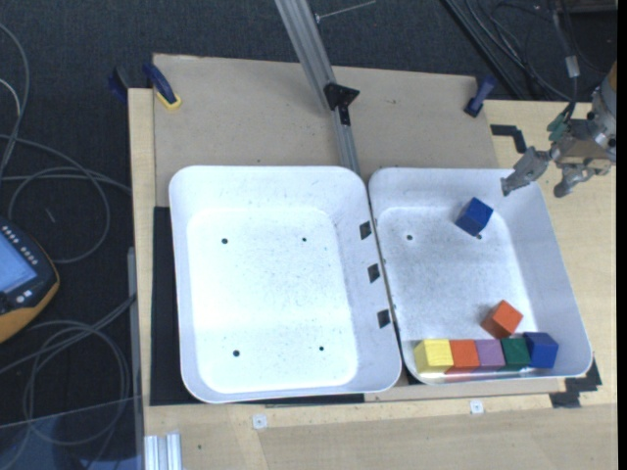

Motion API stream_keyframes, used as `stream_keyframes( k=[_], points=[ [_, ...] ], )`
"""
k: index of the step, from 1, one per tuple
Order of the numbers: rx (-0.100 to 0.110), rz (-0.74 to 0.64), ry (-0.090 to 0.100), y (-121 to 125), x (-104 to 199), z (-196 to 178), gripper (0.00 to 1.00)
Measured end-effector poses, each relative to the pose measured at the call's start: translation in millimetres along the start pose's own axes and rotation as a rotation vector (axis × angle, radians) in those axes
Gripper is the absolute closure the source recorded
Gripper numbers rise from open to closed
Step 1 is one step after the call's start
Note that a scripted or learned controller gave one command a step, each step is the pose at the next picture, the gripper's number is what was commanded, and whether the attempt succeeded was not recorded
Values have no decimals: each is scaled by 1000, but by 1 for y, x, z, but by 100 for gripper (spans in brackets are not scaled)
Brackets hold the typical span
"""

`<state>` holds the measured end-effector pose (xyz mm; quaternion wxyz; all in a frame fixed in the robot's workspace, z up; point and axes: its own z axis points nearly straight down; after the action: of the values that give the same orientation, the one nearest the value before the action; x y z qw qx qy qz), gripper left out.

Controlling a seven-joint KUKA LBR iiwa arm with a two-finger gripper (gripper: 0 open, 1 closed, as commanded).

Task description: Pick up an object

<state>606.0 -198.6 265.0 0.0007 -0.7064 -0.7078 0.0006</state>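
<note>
A blue cube (474, 215) lies near the back of the right bin (549, 253). An orange cube (505, 317) sits toward the front right. Along the front wall runs a row of cubes: yellow (434, 353), orange (462, 352), purple (489, 352), green (514, 350) and dark blue (540, 348). My gripper (542, 180) hovers over the bin's back right corner, to the right of the blue cube. Its two fingers are spread apart with nothing between them.
The left bin (265, 282) lies beside the right one, joined by black clips (373, 272). A slanted metal rail (313, 57) crosses the bench behind the bins. Blue clamps (479, 96) hold the board's back edge. Cables lie on the floor at left.
</note>
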Motion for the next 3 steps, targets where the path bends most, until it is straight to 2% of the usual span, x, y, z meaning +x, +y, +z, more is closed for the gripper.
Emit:
stream_keyframes(
  k=[1, 2, 3],
  points=[
    [0, 0, 0, 0, 0, 0, 0],
    [7, 0, 3, 25, 15, 101, 0],
    [-2, -1, -1, 61, 18, 169, 0]
  ],
)
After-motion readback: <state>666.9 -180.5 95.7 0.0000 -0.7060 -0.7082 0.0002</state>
